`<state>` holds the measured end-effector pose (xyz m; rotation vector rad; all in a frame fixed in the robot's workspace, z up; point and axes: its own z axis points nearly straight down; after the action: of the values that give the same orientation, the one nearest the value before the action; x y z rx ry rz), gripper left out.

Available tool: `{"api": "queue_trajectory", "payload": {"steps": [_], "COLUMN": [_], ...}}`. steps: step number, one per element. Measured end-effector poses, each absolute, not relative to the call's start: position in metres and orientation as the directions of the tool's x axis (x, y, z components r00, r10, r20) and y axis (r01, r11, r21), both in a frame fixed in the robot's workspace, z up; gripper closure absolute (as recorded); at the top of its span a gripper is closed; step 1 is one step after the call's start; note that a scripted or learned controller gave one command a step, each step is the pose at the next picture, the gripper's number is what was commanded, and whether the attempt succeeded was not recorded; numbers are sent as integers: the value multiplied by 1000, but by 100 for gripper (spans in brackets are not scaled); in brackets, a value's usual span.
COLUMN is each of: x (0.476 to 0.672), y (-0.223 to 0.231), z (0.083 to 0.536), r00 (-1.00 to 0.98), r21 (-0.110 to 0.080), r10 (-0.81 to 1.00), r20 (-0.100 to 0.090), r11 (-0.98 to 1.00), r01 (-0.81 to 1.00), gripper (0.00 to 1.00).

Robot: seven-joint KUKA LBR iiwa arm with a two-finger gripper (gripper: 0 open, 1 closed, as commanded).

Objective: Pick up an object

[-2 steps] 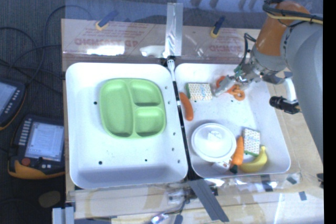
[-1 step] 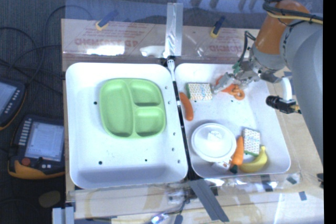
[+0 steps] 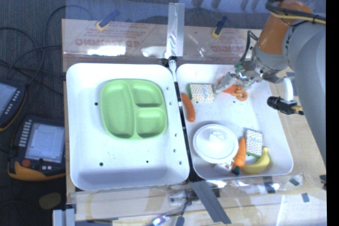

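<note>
My gripper (image 3: 229, 82) hangs low over the back of the right bin (image 3: 275, 129), reaching in from the right. A small orange object (image 3: 237, 92) lies right beneath and beside it; I cannot tell whether the two touch. A speckled green-white block (image 3: 201, 92) sits just left of the gripper. An orange sausage-shaped piece (image 3: 188, 107) lies along the bin's left wall. Toward the front are a white bowl (image 3: 214, 143), a carrot (image 3: 241, 152), a second speckled block (image 3: 253, 141) and a banana (image 3: 258, 162).
The left bin (image 3: 85, 156) holds a green divided plate (image 3: 133, 108). A metal divider post (image 3: 175, 29) stands at the back between the bins. The arm's grey body (image 3: 312, 77) covers the right bin's right edge. Cables and a handheld controller (image 3: 37, 143) lie left of the bench.
</note>
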<state>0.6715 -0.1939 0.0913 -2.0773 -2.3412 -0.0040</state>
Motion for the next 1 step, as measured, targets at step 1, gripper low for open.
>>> {"api": "queue_trajectory", "payload": {"steps": [1], "x": [672], "y": [-196], "z": [103], "r00": [-120], "r21": [-7], "r10": [993], "r20": [4], "r11": [120], "r01": [993], "gripper": [100]}}
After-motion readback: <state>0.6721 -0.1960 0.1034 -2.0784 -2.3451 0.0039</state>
